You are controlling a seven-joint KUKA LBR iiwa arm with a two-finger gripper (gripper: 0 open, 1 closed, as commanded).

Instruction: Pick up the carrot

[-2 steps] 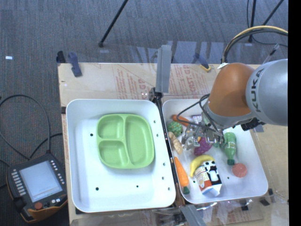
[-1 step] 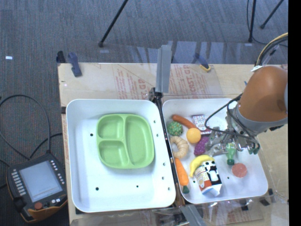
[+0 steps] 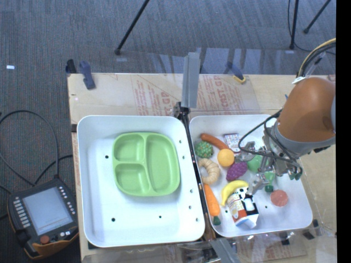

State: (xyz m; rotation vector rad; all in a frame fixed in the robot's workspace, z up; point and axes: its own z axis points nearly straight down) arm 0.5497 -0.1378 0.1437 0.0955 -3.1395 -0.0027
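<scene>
So we've got two white bins side by side on the bench (image 3: 137, 95). The left bin (image 3: 93, 201) has a green divided plate (image 3: 146, 163) in it. The right bin (image 3: 296, 212) is packed with toy food.

There are actually two carrots here: one carrot (image 3: 212, 200) lies along the bin's left wall toward the near side, just left of the banana (image 3: 233, 190), and a second orange one (image 3: 215, 142) sits at the far left, next to a green broccoli-looking piece (image 3: 204, 149). Between them are a ring-shaped pastry (image 3: 209, 170), an orange (image 3: 225, 158) and purple grapes (image 3: 237, 170).

The pincer (image 3: 262, 178) hangs over the middle of the right bin, right of the grapes and well apart from both carrots. We honestly can't tell what state it's in. A small carton (image 3: 244, 210) lies near the banana.
</scene>
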